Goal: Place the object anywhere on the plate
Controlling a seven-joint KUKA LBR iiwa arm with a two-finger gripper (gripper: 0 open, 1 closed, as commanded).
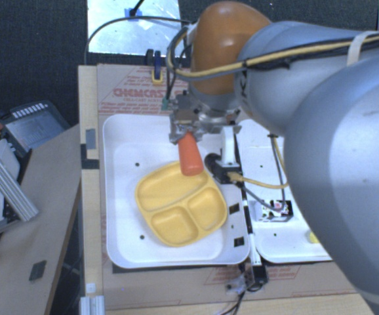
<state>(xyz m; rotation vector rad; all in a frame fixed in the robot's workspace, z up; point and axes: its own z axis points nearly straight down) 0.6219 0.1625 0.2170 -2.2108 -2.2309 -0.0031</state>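
— What stood on the bench (91, 241)?
— Two shallow white bins, side by side: the left bin (120, 195) and the right bin (281, 245), touching along a dark seam.
— Anything under them?
— Printed cardboard (127, 94), showing behind the left bin and along the front edge.

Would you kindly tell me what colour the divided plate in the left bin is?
Yellow; the plate shows best in the camera view, lying in the white bin.
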